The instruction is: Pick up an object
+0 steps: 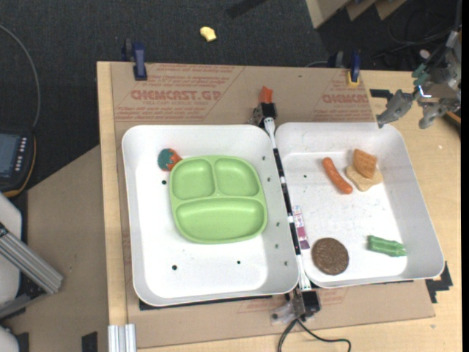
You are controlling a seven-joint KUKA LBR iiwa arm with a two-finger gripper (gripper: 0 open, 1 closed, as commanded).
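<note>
- Cardboard covers the table under two white bins.
- Gripper, upper right, fingers spread wide, holding nothing.
- Sausage in the right bin looks light, smooth, maybe slippery; pinch its middle.

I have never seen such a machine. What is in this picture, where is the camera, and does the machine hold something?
One camera is fixed above a bench and looks down at a slant. On the bench lie two shallow white bins side by side. The left bin holds a green plate with three compartments, and a small red and green thing beside the plate's far left corner. The right bin holds an orange sausage, a piece of bread, a brown round patty and a small green thing.

The machine is a robot arm that comes in from the right. Its pincer is at the upper right, beyond the far corner of the right bin. I see nothing between its fingers, so it holds nothing yet. Its job is to pick up one object.
</note>
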